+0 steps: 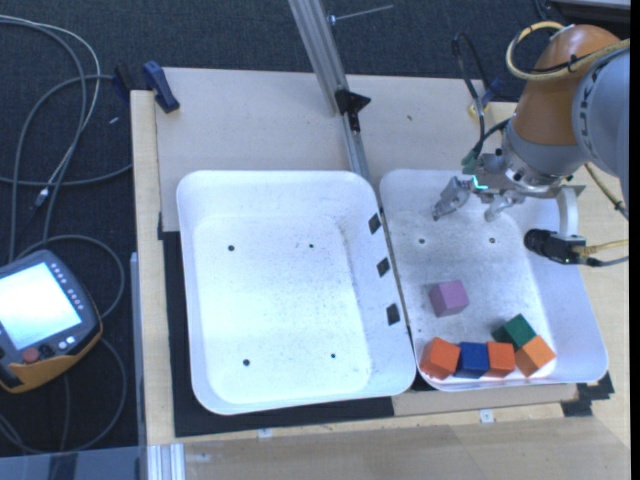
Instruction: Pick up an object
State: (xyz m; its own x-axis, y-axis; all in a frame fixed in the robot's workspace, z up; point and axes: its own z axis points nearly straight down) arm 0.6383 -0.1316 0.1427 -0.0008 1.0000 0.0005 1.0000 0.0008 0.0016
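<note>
Floor: dark carpet is surrounding the counter [250, 118], with grey cables [60, 158] trailing across it at the left.
Pendant: a handheld control unit [40, 313] with a lit screen is lying on the floor at the far left, well apart from the bins.
Counter: a pale board is carrying both bins, with bare wood showing along its back strip; a blue clamp [160, 86] is sitting at its back-left corner.
Left bin: the left bin [190, 198] is lying open, its speckled white floor showing a few small dark dots.
Pole: a slanted metal pole [325, 58] is crossing the back of the counter and ending at the seam between the bins.
Seam: the two bins are lying edge to edge, with small black clips [383, 266] along the join.
Right bin: the right bin [400, 193] is offering open floor through its middle and back.
Purple block: a purple block [448, 297] is sitting alone near the centre of the right bin.
Front row: an orange block [440, 357], a blue block [473, 359], a second orange block [500, 358], a green block [518, 330] and a tilted orange block [536, 354] are crowding the front rim, touching one another.
End effector: the end effector [478, 200] is hovering over the back of the right bin, fingers spread apart with nothing between them, well apart from every block.
Arm: the arm [570, 88] is reaching in over the bin's back-right corner.
</note>
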